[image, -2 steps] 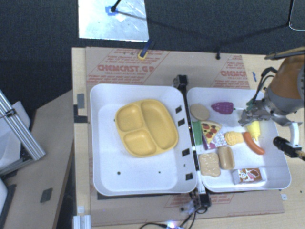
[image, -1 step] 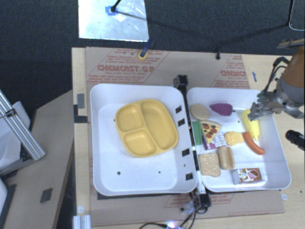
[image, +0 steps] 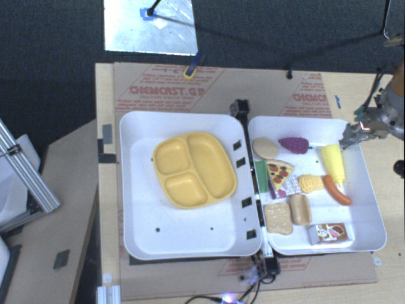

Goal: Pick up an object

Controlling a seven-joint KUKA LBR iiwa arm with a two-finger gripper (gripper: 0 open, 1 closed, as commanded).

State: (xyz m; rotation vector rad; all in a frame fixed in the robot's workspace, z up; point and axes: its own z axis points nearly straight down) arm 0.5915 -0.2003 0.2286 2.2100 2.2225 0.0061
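Glossy white plastic bins, matt yellow plastic tray, shiny metal plate

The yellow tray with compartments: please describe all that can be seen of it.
The yellow compartment tray looks like smooth, glossy plastic, with rounded corners and three hollows: one long, two smaller. It lies flat, turned at a slant, near the middle of the left white bin, resting on the bin floor. Its hollows hold nothing, and nothing else touches it.
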